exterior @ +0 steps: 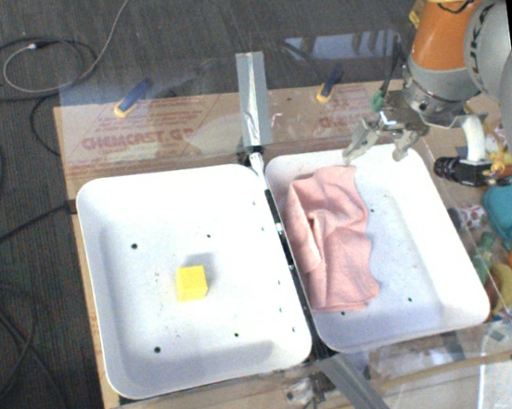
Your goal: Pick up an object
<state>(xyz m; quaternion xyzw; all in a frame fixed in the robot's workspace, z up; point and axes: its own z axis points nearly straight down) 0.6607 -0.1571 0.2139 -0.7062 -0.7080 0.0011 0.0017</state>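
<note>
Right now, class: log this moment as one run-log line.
gripper: open, above right bin's far edge | holding: nothing | pink cloth: right bin | yellow block: left bin

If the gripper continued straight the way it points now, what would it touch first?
Probably the crumpled pink cloth in the right white bin: the open gripper hangs over its upper end, fingers pointing down-left. Depth is unclear; it might meet the bin's far rim first.

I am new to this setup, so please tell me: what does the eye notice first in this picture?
A crumpled pink cloth lies in the right bin, along its left side. A small yellow block sits alone near the middle of the left bin. The open gripper hangs over the right bin's far edge, holding nothing.
</note>
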